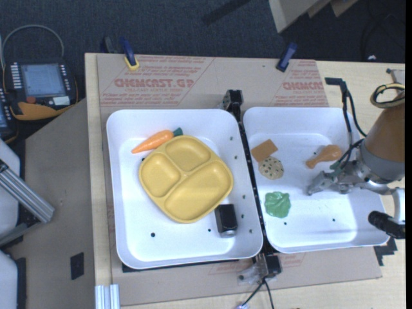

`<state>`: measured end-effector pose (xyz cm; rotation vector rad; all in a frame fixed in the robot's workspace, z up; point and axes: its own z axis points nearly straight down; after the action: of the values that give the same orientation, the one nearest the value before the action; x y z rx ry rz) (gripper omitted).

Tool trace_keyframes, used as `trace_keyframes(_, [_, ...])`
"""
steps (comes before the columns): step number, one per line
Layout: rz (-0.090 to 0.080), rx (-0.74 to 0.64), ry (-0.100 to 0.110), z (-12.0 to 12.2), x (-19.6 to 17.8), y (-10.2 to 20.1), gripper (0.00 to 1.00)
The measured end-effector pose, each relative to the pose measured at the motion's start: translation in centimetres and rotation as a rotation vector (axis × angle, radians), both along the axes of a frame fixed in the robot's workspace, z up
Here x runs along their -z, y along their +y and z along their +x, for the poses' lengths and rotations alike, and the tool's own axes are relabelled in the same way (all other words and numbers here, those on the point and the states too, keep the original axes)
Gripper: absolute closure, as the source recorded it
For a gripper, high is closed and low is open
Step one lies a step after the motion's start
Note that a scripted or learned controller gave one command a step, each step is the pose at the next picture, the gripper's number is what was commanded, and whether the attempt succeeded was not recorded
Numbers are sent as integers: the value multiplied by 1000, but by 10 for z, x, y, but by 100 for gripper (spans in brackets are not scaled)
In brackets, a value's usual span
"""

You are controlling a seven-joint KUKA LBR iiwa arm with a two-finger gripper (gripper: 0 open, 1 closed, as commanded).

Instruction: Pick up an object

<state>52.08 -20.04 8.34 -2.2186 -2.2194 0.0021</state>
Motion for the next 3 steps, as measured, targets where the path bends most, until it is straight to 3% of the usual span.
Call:
trace_keyframes(1, [-2, 0, -4, 1, -11, 0, 100])
trace_keyframes(3, [-4, 0, -6, -9, -112, -9, 100])
